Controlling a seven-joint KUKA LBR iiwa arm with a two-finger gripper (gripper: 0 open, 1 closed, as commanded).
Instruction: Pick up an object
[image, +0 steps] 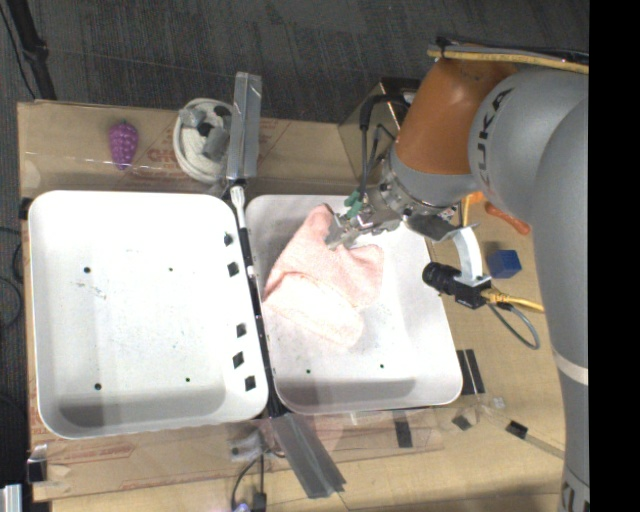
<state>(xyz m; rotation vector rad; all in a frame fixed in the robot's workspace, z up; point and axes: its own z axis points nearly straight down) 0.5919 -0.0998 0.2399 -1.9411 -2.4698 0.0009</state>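
**Pincer at the pink cloth, right bin**

My pincer (345, 226) is down in the right bin (425, 330), at the far edge of the cloth (320, 280). Its fingers reach the cloth's upper corner. I cannot tell whether they are spread or closed, nor whether any fabric sits between them; the tips are too small and too cluttered to read.

The cloth is pale pink, soft and rumpled, with a towel-like nap. It lies in a loose, folded heap just below and to the left of my pincer, running down toward the middle of the bin floor. Its left edge lies near the bin's left wall.

My arm (520, 150) is grey, with an orange band (445, 120) above the wrist. Dark letters on the grey casing read partly "UK"; the rest is cut off.

Both bins are shallow, white, smooth plastic with rounded corners. The left bin (60, 300) sits well to the left of my pincer. Beyond it, on the brown bench (300, 145), lie a small purple knobbly object (123, 143) and a white coil (200, 138). A small blue block (505, 263) lies to my pincer's right.
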